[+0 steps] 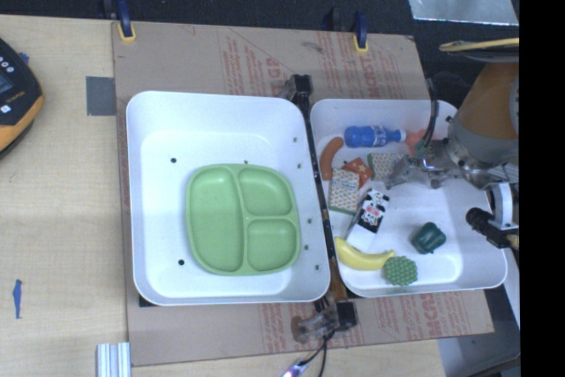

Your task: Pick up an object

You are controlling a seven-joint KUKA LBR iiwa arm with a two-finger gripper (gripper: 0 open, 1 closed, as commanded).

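Reaching into the crowded right white bin (477, 278), we risk our grey two-finger gripper (415, 169) nudging neighbours rather than seizing anything, and whether its jaws stand apart or together we cannot tell. Likeliest target is the blue plastic bottle (372, 136) near the far wall, long axis left-right, orange cap pointing right; the yellow banana (362, 256) lies along the near wall.

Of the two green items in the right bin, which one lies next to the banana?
The round, bumpy light-green ball, touching the yellow banana tip at the front wall; the darker green pepper-like piece sits apart.
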